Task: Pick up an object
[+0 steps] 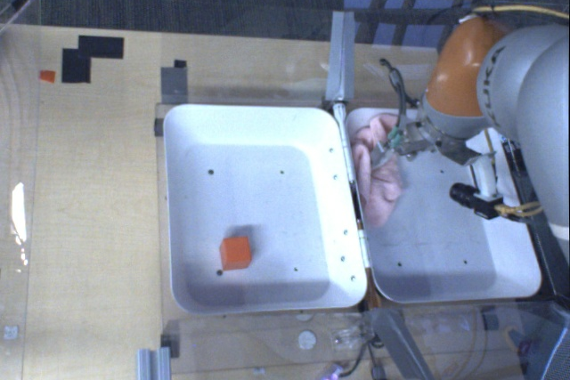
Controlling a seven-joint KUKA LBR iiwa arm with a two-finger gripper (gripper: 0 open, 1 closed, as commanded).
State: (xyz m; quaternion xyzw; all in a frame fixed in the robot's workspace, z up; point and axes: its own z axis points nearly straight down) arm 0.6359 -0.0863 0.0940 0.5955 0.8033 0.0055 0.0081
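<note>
Over the right bin [463, 262], at its upper-left corner, the gripper [392, 145] is down on a crumpled pink cloth [376, 178]; whether it has hold of the fabric I cannot tell. The cloth is bunched against the wall the right bin shares with the left bin [191, 191], likely why the arm reaches so far across. Well beyond the cloth, an orange block [236, 253] lies low in the left bin, apart from the arm.
</note>
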